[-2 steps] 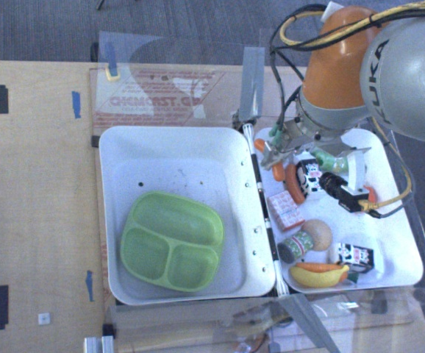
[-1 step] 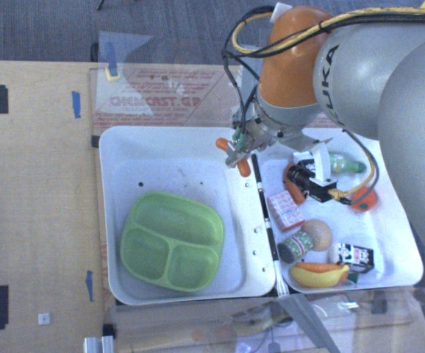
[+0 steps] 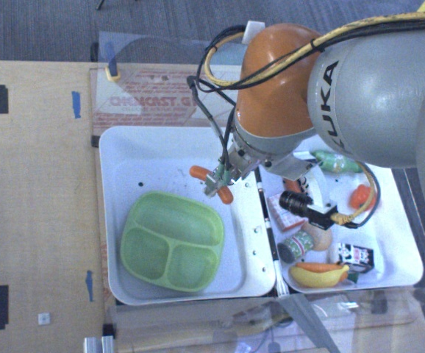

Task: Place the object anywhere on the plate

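The right bin [image 3: 407, 259] is crowded with a banana [image 3: 319, 274], a green bottle [image 3: 337, 162] and other small items. In the left bin [image 3: 113, 160], the claw [image 3: 218, 181] pinches an orange carrot [image 3: 211, 182] just above the green divided plate [image 3: 172, 241].

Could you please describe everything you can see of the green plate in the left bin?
The green plate is a pale green, plastic-looking tray with rounded corners and a raised rim, divided into three compartments: one long section along its upper side and two smaller ones below. It lies flat, right way up and turned slightly askew, on the floor of the left bin, toward that bin's lower left. Its compartments hold nothing, and the hand is above its upper right corner.
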Motion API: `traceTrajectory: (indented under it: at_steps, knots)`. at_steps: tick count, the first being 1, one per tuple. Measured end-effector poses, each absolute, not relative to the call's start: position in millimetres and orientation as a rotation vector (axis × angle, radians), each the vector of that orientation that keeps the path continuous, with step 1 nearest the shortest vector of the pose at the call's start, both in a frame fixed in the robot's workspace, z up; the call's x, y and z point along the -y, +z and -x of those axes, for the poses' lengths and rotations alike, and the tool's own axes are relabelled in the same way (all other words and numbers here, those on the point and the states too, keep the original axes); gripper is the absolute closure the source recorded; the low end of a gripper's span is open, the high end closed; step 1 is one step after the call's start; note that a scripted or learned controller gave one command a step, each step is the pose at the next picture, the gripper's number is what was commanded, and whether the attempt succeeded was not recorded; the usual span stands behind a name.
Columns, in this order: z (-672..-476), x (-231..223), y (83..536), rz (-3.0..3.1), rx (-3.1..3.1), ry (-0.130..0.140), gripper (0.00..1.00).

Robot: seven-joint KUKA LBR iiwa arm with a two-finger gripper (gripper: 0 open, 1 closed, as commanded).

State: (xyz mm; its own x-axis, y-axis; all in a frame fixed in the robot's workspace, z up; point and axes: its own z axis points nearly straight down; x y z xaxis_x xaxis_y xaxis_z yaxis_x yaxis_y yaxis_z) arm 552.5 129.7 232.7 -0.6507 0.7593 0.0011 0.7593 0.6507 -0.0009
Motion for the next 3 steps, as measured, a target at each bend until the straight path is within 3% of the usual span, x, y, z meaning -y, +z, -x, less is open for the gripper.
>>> traceTrajectory:
  at_steps: [1, 2, 3]
  knots:
    - [-552.5, -129.5, 232.8, 1.313, 2.853, 0.0, 0.0]
    - [-553.8, -130.2, 242.8, 1.313, 2.856, -0.003, 1.0]
    - [-505.8, -209.3, 218.9, 1.275, 2.87, 0.001, 1.0]
